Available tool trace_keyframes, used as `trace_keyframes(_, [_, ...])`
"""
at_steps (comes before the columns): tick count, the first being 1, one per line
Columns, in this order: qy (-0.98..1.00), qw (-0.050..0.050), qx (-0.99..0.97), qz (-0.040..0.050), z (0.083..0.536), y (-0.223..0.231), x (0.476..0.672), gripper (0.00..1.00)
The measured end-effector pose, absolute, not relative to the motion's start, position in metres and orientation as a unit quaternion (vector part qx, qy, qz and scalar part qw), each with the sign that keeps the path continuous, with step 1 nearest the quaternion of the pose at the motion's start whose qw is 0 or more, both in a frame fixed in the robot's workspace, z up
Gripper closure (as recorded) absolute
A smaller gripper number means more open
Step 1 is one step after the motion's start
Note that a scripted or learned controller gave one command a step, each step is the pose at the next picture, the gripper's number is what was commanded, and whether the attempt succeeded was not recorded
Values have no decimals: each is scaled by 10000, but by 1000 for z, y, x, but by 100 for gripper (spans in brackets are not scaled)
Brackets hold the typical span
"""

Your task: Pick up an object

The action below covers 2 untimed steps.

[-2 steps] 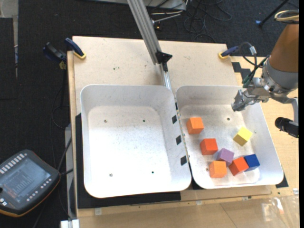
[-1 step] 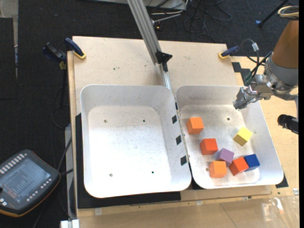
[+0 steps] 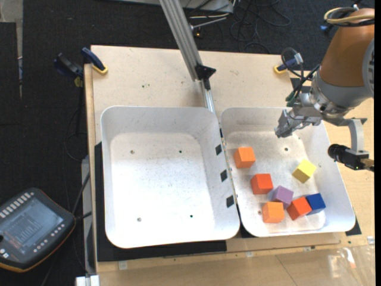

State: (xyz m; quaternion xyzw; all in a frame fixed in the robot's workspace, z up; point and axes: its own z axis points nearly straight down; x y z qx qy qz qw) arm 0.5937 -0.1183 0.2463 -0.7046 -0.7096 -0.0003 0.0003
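Pincer (image 3: pixel 284 130), grip state can't tell, hovers over right bin (image 3: pixel 333 177) near its 12 o'clock rim, apart from 6 blocks: orange cube (image 3: pixel 244 157) at 8 o'clock, yellow cube (image 3: pixel 304 171) at 5 o'clock, the other 4 clustered toward 6 o'clock.

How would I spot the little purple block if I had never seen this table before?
Look at the right white bin, the one that holds all the coloured cubes. Near its front edge sits a tight cluster, and the purple block lies in the middle of it, between a red cube and another red cube, with an orange cube in front. It is the only pale purple piece.
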Motion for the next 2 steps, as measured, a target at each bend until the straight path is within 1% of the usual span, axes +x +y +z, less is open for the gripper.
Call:
trace_keyframes(1, [-7103, 10, -7039, -6, 249, -55, 587, 100])
trace_keyframes(2, [-7100, 7, -7042, -2, 250, -10, 583, 100])
